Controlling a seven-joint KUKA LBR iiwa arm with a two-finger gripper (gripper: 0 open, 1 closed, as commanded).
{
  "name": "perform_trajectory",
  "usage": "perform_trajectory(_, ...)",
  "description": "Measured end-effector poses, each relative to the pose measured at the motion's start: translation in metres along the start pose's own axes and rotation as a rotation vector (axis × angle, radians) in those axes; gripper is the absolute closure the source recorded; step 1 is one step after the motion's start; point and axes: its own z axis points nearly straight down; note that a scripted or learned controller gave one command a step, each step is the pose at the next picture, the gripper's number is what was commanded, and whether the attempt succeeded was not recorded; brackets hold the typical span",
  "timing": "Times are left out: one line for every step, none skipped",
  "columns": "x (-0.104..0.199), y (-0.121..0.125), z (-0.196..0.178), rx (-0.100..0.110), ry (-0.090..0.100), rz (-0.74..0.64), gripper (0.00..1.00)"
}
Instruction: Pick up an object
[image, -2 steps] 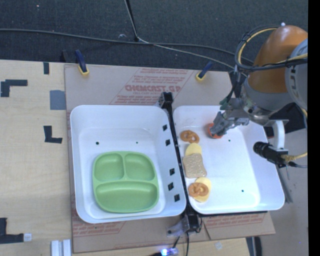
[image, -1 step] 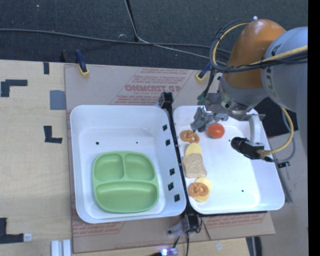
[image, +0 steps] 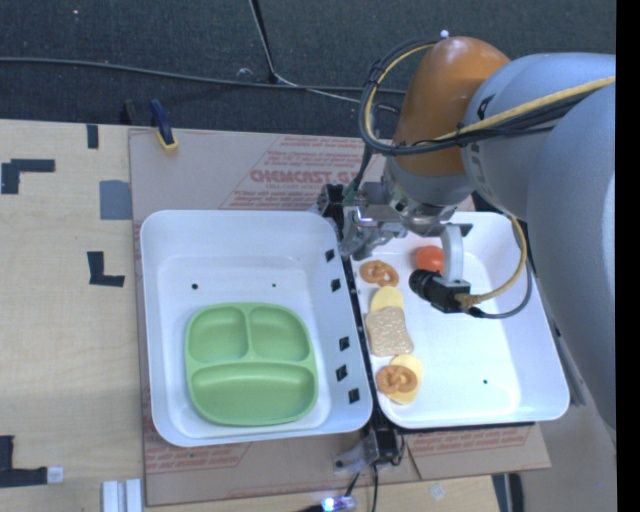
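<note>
Right white bin (image: 520, 385) holds the pickable stuff: small brown pretzel-shaped toy (image: 378, 272) at top of a column along the bin's left wall, pale yellow flat piece (image: 387, 298) just below it, tan speckled bread-slice toy (image: 388, 331) under that with its long axis running roughly up-down in the view, then a second orange-brown pretzel (image: 397, 378) lying on a yellow wedge (image: 410, 389) nearest the camera. Small red-orange round toy, tomato-like (image: 429, 257), lies just right of the top pretzel, partly behind a black fitting with a cable (image: 440, 292). Gripper (image: 368, 232) on the grey arm with orange band (image: 445, 90) hangs at the far left corner of the right bin, near the divider between bins. Key relation: top pretzel lies just toward the camera from the gripper, closest candidate; tomato is off to the right; bread and lower pretzel farther down the column. Finger spread: cannot tell, the wrist hardware hides the tips, and nothing is visibly pinched between them. Judging from this, a short drop and slight shift toward the camera would reach the pretzel; the wall close by could foul a finger. Left white bin (image: 160, 250) carries a light green three-compartment plastic tray (image: 250, 362), well apart from the gripper.
</note>
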Motion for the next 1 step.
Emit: perform_trajectory(0.0558, 0.0197, 0.0163, 0.0, 0.0, 0.0, 1.0)
